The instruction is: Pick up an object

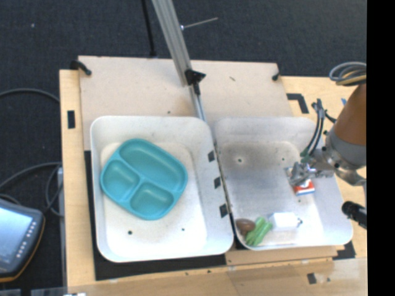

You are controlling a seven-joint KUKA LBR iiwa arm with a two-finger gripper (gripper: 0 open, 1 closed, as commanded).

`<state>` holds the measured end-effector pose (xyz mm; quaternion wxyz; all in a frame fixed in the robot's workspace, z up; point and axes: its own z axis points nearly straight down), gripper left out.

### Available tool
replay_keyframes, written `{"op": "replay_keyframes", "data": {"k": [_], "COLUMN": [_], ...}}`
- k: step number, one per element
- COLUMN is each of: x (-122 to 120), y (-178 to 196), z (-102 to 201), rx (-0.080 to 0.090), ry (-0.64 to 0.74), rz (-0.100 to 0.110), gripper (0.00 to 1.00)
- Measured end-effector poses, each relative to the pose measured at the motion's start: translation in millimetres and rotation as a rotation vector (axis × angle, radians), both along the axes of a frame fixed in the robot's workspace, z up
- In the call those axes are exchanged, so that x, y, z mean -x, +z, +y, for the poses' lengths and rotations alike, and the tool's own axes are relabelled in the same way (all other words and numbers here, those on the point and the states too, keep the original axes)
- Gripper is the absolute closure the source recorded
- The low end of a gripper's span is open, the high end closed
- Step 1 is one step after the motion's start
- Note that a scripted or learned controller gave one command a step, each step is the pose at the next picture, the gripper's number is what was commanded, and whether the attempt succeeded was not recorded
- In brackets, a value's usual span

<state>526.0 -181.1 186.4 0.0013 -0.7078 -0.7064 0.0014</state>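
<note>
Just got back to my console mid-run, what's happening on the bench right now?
The grey arm's two-finger gripper is low over the right white bin, at a small red and white object. Whether it has a grip is unclear. A green oblong item, a brown rounded item and a small white block lie along that bin's near edge. A teal sectioned plastic tray sits in the left white bin.

My wooden bench [173, 91] stands on dark carpet [278, 17]. A metal pole [171, 29] slants above it. Black cables [28, 97] trail at left.

Grey arm [343, 142] with orange band, green-and-black cables, metallic gripper [301, 176]
</note>
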Motion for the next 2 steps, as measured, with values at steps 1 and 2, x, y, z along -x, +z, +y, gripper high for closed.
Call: {"op": "replay_keyframes", "data": {"k": [1,2], "x": [-2.7,-9.3], "y": [-25.3,-50.3], "z": [32.6,70.9], "rx": [0.000,-0.001], "ry": [0.006,0.007], "rz": [-0.003,-0.002], "gripper": [1.00,1.00]}}
